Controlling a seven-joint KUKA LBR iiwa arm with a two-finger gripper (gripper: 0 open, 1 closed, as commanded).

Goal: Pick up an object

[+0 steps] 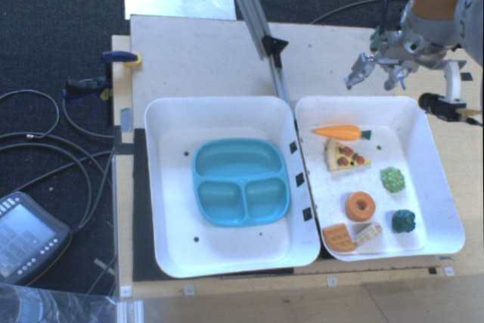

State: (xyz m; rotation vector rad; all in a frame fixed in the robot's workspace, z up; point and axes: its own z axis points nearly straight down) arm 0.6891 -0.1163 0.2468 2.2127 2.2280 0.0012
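The right bin (pixel 435 163) holds several toy foods: an orange carrot (pixel 339 132) at the back, a pizza slice (pixel 345 156) below it, a light green round piece (pixel 392 179), an orange donut (pixel 360 206), a dark green broccoli piece (pixel 403 221), an orange wedge (pixel 339 237) and a pale cracker (pixel 368 232) at the front. My gripper (pixel 376 77) hangs above the bench just behind the right bin's back rim, its two fingers spread open with nothing between them.
The left bin (pixel 162 185) holds a blue divided plate (pixel 241 182). A slanted metal pole (pixel 253 11) crosses the bench behind the bins. A clamp (pixel 121 57) sits at the bench's left edge, cables and a pendant (pixel 26 238) lie on the floor.
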